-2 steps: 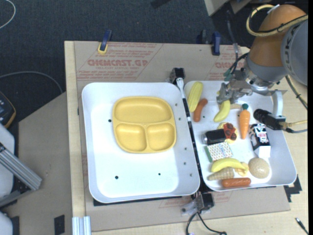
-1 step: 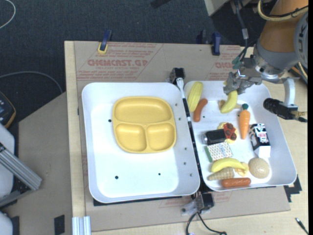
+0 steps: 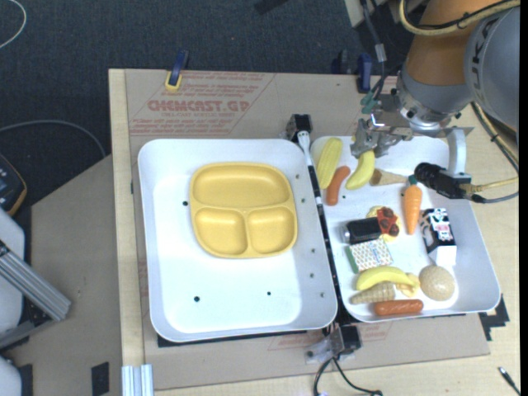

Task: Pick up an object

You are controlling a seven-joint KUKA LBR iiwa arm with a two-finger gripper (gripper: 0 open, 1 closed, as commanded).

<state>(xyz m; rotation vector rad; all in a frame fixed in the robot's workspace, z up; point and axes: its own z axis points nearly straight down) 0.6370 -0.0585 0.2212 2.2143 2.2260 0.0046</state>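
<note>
The right bin [image 3: 483, 250] holds several toy foods. My gripper [image 3: 373, 144] hangs over its far end, just above the upper tip of a small yellow banana [image 3: 360, 172]. Left of that banana lie a pale yellow corn cob [image 3: 328, 158] and a red sausage [image 3: 337, 185]. An orange carrot [image 3: 411, 207] lies to the right. I see nothing held in the gripper.
Nearer in the right bin are a black block [image 3: 361, 230], a checkered packet [image 3: 371, 255], a second banana [image 3: 386, 279], a beige ball [image 3: 436, 281], another sausage [image 3: 398, 308] and a cow-patterned box [image 3: 436, 224]. The left bin [image 3: 165, 271] carries a yellow divided plate [image 3: 243, 208].
</note>
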